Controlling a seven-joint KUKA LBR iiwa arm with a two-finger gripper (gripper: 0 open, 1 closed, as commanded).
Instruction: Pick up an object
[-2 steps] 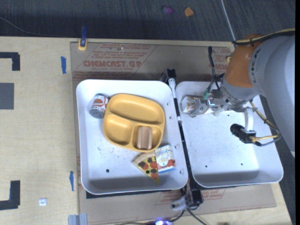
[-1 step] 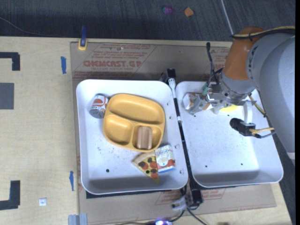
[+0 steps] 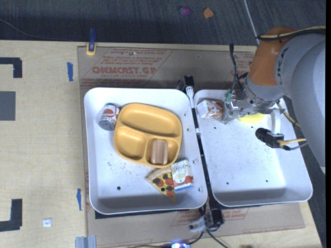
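My gripper [image 3: 231, 109] hangs low over the back left corner of the right bin [image 3: 258, 182], beneath the orange wrist band. Just left of it, touching or nearly touching, lies a small brown and white pastry-like item [image 3: 209, 108]. A yellow object [image 3: 253, 119] peeks out from under the wrist on the bin floor. The left bin [image 3: 98, 190] holds a yellow divided plate [image 3: 139, 125] with a brown sausage-like piece [image 3: 158, 151] in one compartment. There is also a soda can [image 3: 108, 116], a pizza slice [image 3: 163, 182] and a small carton [image 3: 181, 174].
A black plug on a yellow cable [image 3: 269, 136] hangs from the arm over the right bin. The grey arm covers that bin's back right part. The ridge where the two bins meet [image 3: 199, 149] runs front to back. Brown cardboard [image 3: 124, 68] lies behind the bins.
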